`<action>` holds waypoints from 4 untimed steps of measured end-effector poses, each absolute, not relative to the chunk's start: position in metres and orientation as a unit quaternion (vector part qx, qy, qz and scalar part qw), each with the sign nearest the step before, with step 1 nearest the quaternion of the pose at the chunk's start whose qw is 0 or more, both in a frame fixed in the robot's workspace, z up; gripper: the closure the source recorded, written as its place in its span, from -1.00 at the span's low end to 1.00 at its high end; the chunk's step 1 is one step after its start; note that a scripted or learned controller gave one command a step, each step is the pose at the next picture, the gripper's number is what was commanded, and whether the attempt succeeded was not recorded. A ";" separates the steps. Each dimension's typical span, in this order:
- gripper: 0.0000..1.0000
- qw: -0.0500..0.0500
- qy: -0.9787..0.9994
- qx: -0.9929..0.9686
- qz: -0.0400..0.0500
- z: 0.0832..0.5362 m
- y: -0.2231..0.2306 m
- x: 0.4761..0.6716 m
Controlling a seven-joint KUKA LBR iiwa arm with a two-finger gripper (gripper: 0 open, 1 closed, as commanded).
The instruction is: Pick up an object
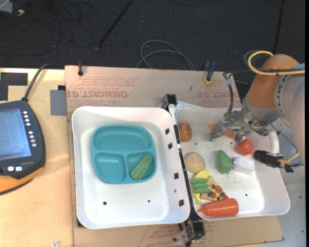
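I have the hand low over the right bin, near its far edge, with the arm coming in from the bin's right side. I cannot tell how far the hand is open, and I see nothing caught in it. The nearest candidate for a pick is the red tomato, which lies just beside the hand, toward the bin's near edge and a little toward its right edge. It is small, round and glossy, with no long axis to line up on, so I judge the approach angle matters little. Next nearest is the green pepper, its long axis running roughly from far edge to near edge, just beyond the tomato toward the middle of the bin. The brown roll sits by the left wall, further off. The left bin carries a teal tray with a green piece in its near-right compartment, well apart from the hand
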State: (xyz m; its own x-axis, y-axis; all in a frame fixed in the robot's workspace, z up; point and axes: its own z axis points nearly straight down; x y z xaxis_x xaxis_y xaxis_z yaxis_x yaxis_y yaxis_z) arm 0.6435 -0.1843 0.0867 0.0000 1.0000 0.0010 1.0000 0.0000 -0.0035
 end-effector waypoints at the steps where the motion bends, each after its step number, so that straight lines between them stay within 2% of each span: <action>1: -1.00 0.003 -0.707 -0.707 0.002 0.087 -0.180 0.596; 2: -1.00 0.003 -0.706 -0.708 0.001 0.087 -0.166 0.568; 3: 1.00 0.002 -0.705 -0.710 0.001 0.098 -0.168 0.569; 4: 1.00 0.001 -0.708 -0.706 0.000 0.088 -0.118 0.526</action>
State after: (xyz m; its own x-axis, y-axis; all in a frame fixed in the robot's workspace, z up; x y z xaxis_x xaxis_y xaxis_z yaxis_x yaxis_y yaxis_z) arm 0.5255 -0.1179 0.0878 -0.0019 1.0000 0.0012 1.0000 0.0019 -0.0014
